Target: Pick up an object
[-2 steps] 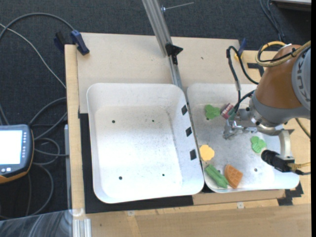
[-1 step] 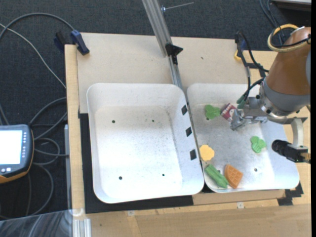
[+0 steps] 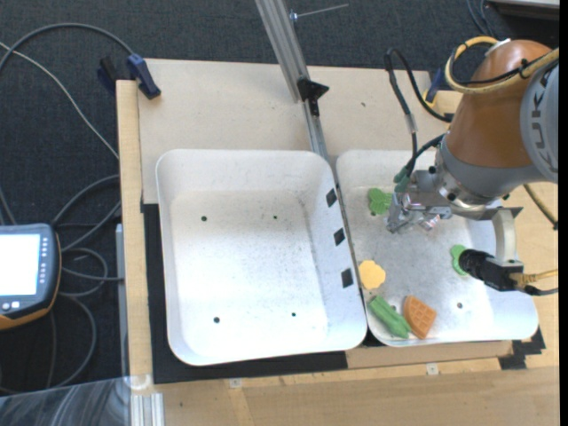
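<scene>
My gripper (image 3: 410,219) hangs over the upper middle of the right bin (image 3: 417,264), under the grey and orange arm. A light green object (image 3: 380,202) lies just to its left, close to the fingers but not between them. A yellow piece (image 3: 372,275) rests near the bin's left wall. Below it lie a green elongated item (image 3: 388,316) and an orange waffle-like piece (image 3: 420,315) at the front rim. Another green bit (image 3: 459,257) sits at the right, partly hidden by a black fitting on the arm.
The left bin (image 3: 248,256) stands beside the right one, with a row of black clips along the divider (image 3: 339,238). A metal pole (image 3: 282,43) slants in from the top. A tablet (image 3: 22,269) and cables lie off the bench at left.
</scene>
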`<state>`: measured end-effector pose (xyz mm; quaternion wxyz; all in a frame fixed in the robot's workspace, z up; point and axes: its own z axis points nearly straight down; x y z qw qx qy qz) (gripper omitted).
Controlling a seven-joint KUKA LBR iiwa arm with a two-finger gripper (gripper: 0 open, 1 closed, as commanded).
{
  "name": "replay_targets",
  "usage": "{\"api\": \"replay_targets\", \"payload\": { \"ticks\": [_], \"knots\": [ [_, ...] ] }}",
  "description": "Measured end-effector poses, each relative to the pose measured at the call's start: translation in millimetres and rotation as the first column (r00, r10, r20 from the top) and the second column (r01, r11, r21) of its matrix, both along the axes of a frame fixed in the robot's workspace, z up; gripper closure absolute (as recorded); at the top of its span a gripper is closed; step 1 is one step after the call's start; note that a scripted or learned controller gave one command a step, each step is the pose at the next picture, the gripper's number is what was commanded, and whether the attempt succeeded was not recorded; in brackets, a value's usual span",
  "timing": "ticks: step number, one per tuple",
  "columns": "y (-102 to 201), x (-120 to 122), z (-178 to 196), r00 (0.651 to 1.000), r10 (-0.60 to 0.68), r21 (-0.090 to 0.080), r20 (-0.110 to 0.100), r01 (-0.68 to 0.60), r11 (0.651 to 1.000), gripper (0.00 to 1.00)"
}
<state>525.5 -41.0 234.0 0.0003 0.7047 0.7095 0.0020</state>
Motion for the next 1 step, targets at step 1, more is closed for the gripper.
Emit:
{"api": "replay_targets", "payload": {
  "ticks": [1],
  "knots": [
    [55.6, -5.1, -10.6, 1.000, 0.000, 0.001, -0.007, 0.000, 1.000, 1.00]
  ]
}}
